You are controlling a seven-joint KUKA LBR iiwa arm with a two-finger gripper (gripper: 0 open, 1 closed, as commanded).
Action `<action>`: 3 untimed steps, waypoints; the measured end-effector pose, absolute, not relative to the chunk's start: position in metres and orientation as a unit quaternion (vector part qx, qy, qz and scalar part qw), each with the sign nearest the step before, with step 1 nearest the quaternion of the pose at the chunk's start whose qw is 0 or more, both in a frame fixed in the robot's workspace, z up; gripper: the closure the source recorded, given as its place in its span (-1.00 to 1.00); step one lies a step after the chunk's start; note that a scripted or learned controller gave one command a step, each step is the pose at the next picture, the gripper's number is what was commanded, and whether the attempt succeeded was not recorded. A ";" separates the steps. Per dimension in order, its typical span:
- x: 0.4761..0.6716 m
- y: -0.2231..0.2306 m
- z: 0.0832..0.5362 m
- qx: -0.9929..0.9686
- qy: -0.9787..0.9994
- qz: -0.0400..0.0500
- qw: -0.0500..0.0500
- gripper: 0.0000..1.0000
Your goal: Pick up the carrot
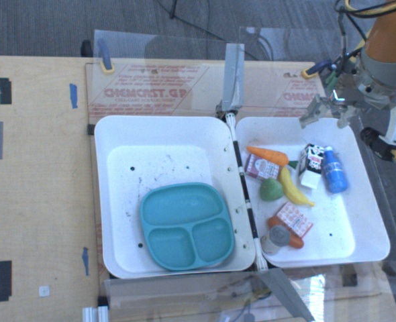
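The camera view looks down on two white bins side by side. The carrot (pixel 268 156) lies in the right bin (pixel 359 240), up near its far left corner, tilted with its thick end toward the divider. Right against its near side sits a small pinkish packet (pixel 261 169), and below that a green round fruit (pixel 272 190) touching a banana (pixel 294 188) that runs diagonally toward the middle of the bin. Further right a little black-and-white carton (pixel 312 165) stands beside a blue bottle (pixel 333 171). Toward the near edge there is a red-patterned packet (pixel 295 219), a grey can (pixel 276 237) and something orange (pixel 296 242) tucked under the packet.

The left bin (pixel 117 146) holds a teal divided plate (pixel 186 225), lying slightly askew.

The gripper (pixel 329 113) hangs over the far rim of the right bin, well apart from the carrot, its two fingers spread and nothing between them.

Behind the bins a board (pixel 151 86) carries red print, too faint to read properly. The writing on the packets and carton is too small to make out.
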State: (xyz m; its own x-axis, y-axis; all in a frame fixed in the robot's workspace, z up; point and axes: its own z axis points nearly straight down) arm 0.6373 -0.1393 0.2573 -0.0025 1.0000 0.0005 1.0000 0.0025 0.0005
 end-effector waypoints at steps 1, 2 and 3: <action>0.667 -0.072 0.186 -0.700 -0.714 0.000 0.000 -1.00; 0.661 -0.094 0.101 -0.665 -0.747 -0.002 -0.002 -1.00; 0.658 -0.099 0.095 -0.611 -0.791 -0.007 -0.008 -1.00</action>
State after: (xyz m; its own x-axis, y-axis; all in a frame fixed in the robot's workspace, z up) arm 0.6576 -0.0985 0.0952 -0.2523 0.9676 -0.0045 0.9674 0.2524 0.0200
